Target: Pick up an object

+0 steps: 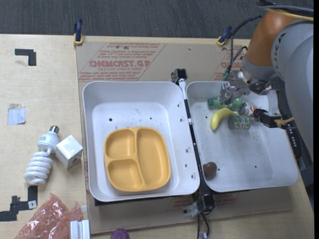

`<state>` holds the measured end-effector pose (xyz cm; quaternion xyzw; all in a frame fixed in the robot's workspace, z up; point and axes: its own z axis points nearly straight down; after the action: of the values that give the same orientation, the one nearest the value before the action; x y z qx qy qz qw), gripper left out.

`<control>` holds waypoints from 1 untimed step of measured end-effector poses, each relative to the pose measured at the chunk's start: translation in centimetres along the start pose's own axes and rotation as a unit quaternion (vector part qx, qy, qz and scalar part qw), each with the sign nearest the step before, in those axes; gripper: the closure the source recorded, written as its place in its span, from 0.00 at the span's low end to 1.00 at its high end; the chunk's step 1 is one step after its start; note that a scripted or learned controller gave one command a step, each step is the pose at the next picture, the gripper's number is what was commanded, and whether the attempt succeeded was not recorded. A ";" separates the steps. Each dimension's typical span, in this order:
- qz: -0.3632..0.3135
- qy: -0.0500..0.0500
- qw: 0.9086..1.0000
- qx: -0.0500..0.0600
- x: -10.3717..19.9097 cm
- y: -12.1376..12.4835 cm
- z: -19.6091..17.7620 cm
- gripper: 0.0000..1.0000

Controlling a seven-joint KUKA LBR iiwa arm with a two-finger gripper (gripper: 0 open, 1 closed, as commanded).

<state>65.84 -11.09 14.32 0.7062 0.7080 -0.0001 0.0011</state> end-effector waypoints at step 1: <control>0.000 0.000 1.000 0.000 0.0 0.0 0.0 0.00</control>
<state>65.84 -11.08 14.31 0.7063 0.7080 -0.0003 0.0008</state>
